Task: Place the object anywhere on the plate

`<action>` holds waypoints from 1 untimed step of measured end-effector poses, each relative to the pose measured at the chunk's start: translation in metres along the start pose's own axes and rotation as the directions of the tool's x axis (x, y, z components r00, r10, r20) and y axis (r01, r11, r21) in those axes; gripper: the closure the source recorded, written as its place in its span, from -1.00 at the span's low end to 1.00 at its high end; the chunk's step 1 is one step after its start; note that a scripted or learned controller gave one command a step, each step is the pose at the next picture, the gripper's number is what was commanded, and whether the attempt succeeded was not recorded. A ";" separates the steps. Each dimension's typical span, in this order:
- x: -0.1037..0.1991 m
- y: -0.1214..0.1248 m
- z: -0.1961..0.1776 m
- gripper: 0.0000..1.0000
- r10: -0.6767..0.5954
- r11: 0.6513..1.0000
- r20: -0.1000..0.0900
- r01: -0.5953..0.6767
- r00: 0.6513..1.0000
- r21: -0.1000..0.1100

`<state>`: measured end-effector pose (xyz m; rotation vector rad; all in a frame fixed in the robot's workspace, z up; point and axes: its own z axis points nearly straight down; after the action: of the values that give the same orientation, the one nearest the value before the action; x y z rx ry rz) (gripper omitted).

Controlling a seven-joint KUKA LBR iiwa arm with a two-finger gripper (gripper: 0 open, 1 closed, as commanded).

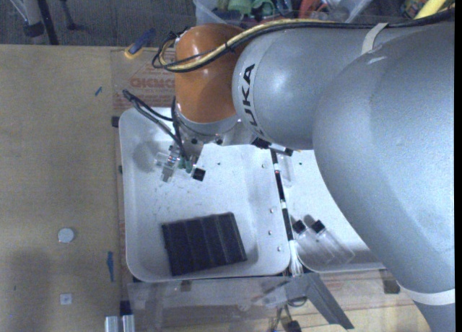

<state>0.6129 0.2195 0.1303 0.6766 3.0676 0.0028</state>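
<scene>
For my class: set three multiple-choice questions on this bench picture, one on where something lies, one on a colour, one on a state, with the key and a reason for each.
1. Where in the left bin does the dark ridged plate lie?
A. Near corner, toward the viewer
B. Far corner, under the wrist
C. Hanging over the rim

2. What colour is the band above the arm's wrist?
A. Blue
B. Orange
C. Green

3. How does the plate lie?
A. Flat on the bin floor
B. Propped upright against the wall
C. Lifted in the air

Key: 1 A, it sits low in the picture, close to the bin's near rim. 2 B, the rounded section above the gripper is orange. 3 A, its whole ridged top faces the camera, resting on the white floor.
</scene>
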 end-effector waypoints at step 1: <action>0.005 0.004 -0.118 1.00 0.070 0.998 0.003 -0.070 0.998 -0.002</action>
<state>0.6103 0.2248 0.2487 0.7832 3.0387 0.0043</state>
